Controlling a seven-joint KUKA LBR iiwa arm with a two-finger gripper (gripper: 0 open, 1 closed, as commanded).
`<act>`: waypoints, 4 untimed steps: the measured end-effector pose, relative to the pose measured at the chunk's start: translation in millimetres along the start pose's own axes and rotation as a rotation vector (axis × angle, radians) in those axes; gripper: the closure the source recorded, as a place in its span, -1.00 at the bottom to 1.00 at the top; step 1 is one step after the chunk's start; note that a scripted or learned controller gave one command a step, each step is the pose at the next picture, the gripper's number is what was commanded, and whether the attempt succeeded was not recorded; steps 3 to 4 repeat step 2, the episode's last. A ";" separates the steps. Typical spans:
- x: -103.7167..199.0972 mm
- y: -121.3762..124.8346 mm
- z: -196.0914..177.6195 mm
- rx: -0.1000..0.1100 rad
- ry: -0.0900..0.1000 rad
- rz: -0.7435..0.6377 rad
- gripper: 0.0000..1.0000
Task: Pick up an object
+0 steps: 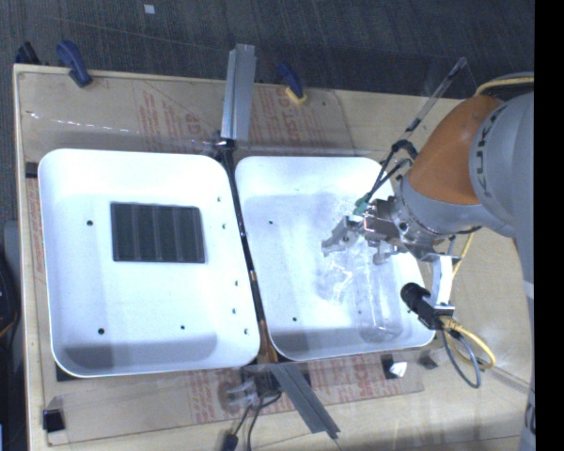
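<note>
Reaching from the right, the arm (470,172) lowers its tool (357,238) into the right bin (282,252).

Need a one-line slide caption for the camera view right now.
KUKA arm's gripper low inside the right bin over clear plastic objects; dark ridged pad in the left bin.

slatted mat (158,232) in left bin (66,252); pincer (357,242) over right bin (282,252).

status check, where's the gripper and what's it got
Gripper low in the right white bin, over clear, crumpled-looking plastic objects. Grip unconfirmed. Dark ribbed rectangular block in the left white bin, untouched. Nothing obstructing.
</note>
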State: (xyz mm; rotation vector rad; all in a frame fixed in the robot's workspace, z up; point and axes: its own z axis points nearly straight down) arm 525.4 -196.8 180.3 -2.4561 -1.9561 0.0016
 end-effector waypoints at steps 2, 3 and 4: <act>41.9 8.4 -67.2 0.000 0.000 -0.040 1.00; 41.9 8.4 -67.2 0.000 0.000 -0.040 1.00; 41.9 8.4 -67.2 0.000 0.000 -0.040 1.00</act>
